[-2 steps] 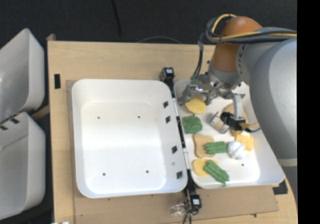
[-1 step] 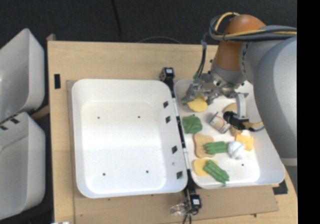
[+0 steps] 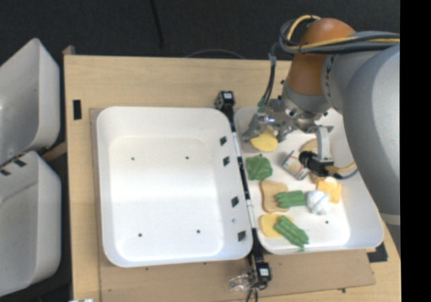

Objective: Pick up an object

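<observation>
My gripper (image 3: 268, 127) hangs low over the far left corner of the right bin (image 3: 357, 216), under the orange wrist band. A yellow piece (image 3: 264, 142) lies right below it, at its tip; whether they touch is unclear. Further toward the front lie a green leafy piece (image 3: 258, 168), a tan piece (image 3: 271, 193), a green pod (image 3: 291, 199), a white lump (image 3: 317, 203), a yellow block (image 3: 330, 189), a flat yellow piece (image 3: 269, 225) and another green pod (image 3: 291, 231). A small grey item (image 3: 294, 166) lies beside the wrist.
The left bin (image 3: 108, 159) stands next to the right one, their rims meeting along a black-clipped seam (image 3: 239, 172). The bulky grey arm (image 3: 367, 112) covers the right bin's far right side. White panels (image 3: 23, 159) stand left of the bench.
</observation>
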Robot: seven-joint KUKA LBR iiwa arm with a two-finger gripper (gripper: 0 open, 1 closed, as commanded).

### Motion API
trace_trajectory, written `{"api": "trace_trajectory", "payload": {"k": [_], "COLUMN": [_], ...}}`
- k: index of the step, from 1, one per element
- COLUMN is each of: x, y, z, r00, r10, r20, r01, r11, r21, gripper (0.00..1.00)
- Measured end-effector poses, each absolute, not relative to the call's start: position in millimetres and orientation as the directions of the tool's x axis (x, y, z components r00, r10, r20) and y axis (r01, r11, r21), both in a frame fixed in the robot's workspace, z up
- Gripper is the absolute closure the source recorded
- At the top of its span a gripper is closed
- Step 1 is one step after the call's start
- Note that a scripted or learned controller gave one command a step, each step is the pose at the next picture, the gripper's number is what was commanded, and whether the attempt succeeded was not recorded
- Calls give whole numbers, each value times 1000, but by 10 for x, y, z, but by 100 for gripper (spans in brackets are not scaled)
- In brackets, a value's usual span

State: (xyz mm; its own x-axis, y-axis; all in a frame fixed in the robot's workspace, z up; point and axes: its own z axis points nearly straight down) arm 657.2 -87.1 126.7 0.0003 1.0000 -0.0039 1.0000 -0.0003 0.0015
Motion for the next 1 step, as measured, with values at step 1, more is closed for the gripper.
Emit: {"api": "trace_trajectory", "payload": {"k": [1], "x": [6402], "y": [-69], "z": [2071], "r00": [-8], "r10": [1000], "r20": [1], "r01": [1000], "r11": [8], "r21": [8], "gripper": [100]}}
